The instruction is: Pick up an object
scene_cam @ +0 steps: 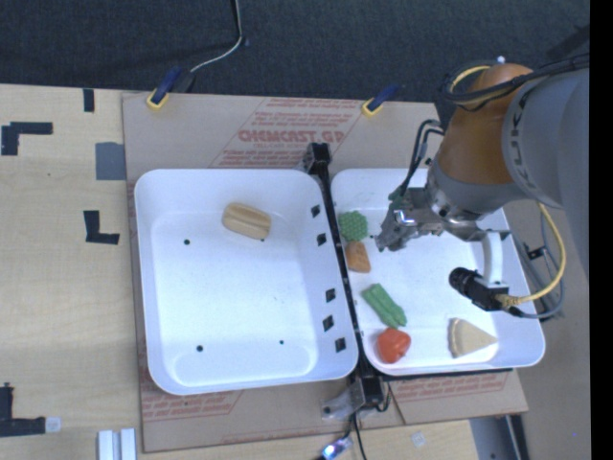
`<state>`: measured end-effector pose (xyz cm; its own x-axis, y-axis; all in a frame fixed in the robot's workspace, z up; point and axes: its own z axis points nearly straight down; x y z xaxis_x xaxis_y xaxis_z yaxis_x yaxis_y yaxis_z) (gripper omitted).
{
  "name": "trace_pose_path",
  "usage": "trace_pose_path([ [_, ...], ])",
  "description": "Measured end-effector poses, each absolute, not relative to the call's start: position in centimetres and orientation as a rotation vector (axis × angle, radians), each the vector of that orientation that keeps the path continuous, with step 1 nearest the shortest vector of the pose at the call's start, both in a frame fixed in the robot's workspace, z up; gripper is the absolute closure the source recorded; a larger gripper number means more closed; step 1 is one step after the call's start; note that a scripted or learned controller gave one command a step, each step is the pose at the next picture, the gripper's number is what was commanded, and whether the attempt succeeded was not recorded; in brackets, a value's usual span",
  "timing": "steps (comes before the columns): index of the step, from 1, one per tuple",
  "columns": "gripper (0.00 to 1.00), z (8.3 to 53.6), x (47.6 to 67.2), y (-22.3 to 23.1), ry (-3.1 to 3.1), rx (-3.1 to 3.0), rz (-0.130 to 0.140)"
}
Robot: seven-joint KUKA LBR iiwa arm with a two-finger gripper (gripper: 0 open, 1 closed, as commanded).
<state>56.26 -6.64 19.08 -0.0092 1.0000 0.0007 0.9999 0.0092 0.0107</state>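
Observation:
My gripper (pixel 395 234) hangs over the right bin (pixel 433 364), near its left side, with nothing visible between its fingers. Just left of it lie a small green bumpy item (pixel 352 225) and an orange piece (pixel 358 257) against the divider. A green pickle-like item (pixel 384 305) and a red tomato-like item (pixel 393 345) sit lower in that bin. A cream wedge (pixel 469 337) rests in its front right corner. A tan bread roll (pixel 246 220) lies in the left bin (pixel 163 257).
A black divider with clips (pixel 331 257) runs between the two bins. A black cable fitting (pixel 479 288) on the arm hangs over the right bin's right side. Both bins sit on a cardboard sheet (pixel 278 137) clamped at the back.

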Motion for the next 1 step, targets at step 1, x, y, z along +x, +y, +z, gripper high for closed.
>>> trace_pose_path([
  [1, 1.0, 18.37, 57.72, 1.53, 2.232, 2.213, 0.001],
])
